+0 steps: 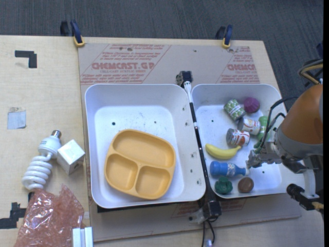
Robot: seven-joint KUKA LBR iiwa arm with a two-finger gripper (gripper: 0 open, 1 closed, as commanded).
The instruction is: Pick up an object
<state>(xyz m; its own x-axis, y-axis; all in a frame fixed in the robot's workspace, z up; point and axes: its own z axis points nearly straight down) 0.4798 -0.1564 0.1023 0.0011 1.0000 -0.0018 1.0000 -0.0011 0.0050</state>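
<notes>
The grey arm with its orange band (307, 118) reached in from the right, over the right-hand shallow white bin (208, 98). The two-finger gripper (255, 160) hung low above the bin floor, just right of the blue plastic bottle with a white label (227, 169). Its opening could not be told — the wrist housing hid the tips, and no object showed between them.

Candidate objects all lay in the right-hand bin:

- a yellow banana (222, 151), lying crosswise just above the blue bottle
- a small brown egg-shaped object (245, 184), just below the gripper
- a dark green round piece (224, 186), beside the brown one
- a striped can lying on its side (237, 137)
- a green patterned can (234, 108) and a magenta ball (251, 105), at the far end

The left-hand white bin (97, 138) held a yellow three-compartment plastic tray (139, 163). A spiral white light bulb (41, 163) and a white cube (71, 155) lay on the bench, outside the bins.

Step in hand, as judged: the approach — the gripper stood over the cluster with nothing lifted. The next move called for a vertical descent centred on one object, most likely the bottle's right end or the brown piece. Crowding was the likely hazard; neighbours lay touching or just beside each other, so a finger could land on the wrong object.
</notes>
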